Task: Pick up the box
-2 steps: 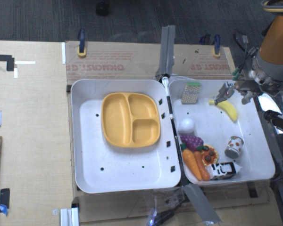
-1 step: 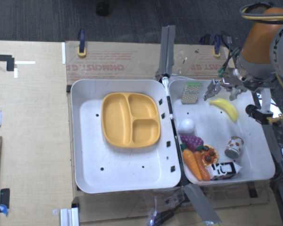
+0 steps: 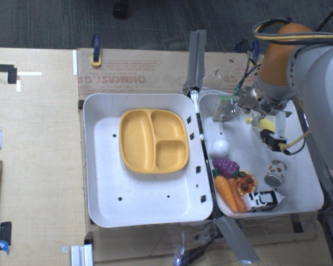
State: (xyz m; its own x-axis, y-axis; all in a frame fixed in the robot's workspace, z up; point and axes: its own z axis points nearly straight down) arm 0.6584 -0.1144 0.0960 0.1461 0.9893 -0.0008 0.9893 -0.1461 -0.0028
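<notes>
Here, your gripper [image 3: 226, 111] hangs at the upper left corner of the right bin [image 3: 299, 201], well apart from the box [image 3: 263, 199], which lies at the bin's lower edge, right of centre in the frame. Whether the pincer is apart or together, you cannot tell. Watch the crowding: the box touches the carrot [image 3: 230, 193] and pizza slice [image 3: 245, 182], so a close there may catch a neighbour, or the flat box may slip against the wall. The arm [image 3: 277, 60] reaches in from upper right, wrist bent down-left.
</notes>
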